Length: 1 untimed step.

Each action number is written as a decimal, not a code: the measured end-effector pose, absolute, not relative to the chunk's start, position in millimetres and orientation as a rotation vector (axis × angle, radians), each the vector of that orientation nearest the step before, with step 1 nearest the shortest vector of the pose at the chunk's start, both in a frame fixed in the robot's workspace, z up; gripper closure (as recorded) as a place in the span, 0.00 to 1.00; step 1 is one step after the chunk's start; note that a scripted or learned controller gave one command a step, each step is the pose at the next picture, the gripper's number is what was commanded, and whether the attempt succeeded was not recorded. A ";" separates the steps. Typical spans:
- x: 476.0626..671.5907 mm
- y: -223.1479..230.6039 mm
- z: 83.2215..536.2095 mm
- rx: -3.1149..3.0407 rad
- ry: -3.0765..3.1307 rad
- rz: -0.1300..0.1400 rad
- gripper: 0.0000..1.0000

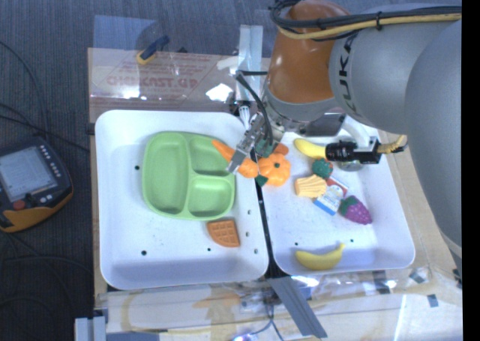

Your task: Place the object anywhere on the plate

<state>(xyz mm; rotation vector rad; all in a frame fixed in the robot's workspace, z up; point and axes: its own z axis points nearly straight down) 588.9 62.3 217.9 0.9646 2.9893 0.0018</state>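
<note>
**Nearly over the plate, grip unproven**

Low over the seam between the two bins, the hand [251, 148] hangs among orange toys; whether it grips the carrot [223, 150] I cannot tell. That carrot juts across the green plate [187, 174] rim. Likely risk: it slides off outside, or the pumpkin [274, 170] alongside gets dragged.

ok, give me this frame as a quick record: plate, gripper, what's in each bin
plate: green three-compartment plastic plate, left white bin
gripper: two-finger gripper at the plate's right edge, above the divide between the bins
near gripper: orange carrot-like toy at plate rim; orange pumpkin toy beside it
left bin, off plate: orange waffle toy
right white bin: two yellow banana toys, purple grape toy, small boxed toys
</note>
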 end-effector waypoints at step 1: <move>588.9 59.2 217.0 0.972 2.986 -0.002 0.00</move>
